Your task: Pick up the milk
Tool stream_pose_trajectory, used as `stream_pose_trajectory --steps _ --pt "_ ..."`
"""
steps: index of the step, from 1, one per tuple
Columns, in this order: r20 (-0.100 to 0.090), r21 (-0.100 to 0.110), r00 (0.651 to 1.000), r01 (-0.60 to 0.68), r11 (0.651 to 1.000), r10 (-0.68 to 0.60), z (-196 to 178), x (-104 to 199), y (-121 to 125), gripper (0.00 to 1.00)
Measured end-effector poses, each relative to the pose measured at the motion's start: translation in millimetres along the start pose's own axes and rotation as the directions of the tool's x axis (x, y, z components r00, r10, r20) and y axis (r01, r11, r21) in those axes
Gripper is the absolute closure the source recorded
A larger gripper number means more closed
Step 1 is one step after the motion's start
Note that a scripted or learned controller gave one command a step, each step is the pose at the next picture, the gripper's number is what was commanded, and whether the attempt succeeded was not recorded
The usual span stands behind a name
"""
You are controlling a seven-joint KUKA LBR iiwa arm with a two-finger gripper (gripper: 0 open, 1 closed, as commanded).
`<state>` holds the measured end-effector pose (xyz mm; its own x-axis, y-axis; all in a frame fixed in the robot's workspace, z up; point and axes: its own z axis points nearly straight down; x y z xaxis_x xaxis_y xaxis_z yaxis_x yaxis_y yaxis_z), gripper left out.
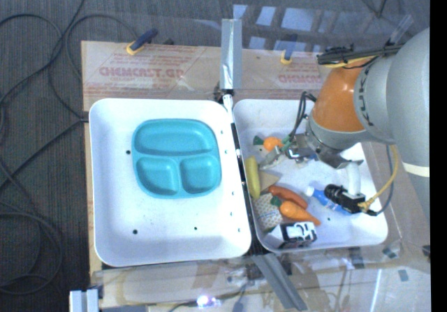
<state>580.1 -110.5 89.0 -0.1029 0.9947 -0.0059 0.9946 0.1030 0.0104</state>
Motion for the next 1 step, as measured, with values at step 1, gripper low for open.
stream_pose_trajectory --steps 1 --pt "-0.008 0.012 1.0 0.022 1.0 -0.022 -23.2 8.1 -3.2 0.0"
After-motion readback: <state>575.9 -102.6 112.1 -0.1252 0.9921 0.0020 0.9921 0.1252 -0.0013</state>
